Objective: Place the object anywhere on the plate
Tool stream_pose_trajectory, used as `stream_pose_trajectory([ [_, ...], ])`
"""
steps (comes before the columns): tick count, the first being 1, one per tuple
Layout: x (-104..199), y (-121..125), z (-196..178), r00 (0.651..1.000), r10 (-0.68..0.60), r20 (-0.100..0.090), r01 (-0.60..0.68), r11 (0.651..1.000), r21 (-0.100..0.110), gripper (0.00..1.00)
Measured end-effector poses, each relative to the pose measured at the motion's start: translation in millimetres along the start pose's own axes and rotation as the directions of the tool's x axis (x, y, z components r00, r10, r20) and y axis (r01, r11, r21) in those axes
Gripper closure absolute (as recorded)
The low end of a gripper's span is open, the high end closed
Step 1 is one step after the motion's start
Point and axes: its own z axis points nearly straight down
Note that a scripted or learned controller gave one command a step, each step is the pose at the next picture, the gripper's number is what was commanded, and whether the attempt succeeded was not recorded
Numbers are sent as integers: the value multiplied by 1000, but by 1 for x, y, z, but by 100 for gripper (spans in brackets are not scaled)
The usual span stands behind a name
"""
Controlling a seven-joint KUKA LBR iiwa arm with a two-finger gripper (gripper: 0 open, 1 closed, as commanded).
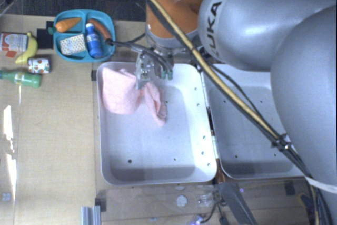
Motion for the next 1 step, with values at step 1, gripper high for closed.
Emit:
stream_pose_trajectory([
  [1,0,0,-1,1000,0,1,0,1000,0,0],
])
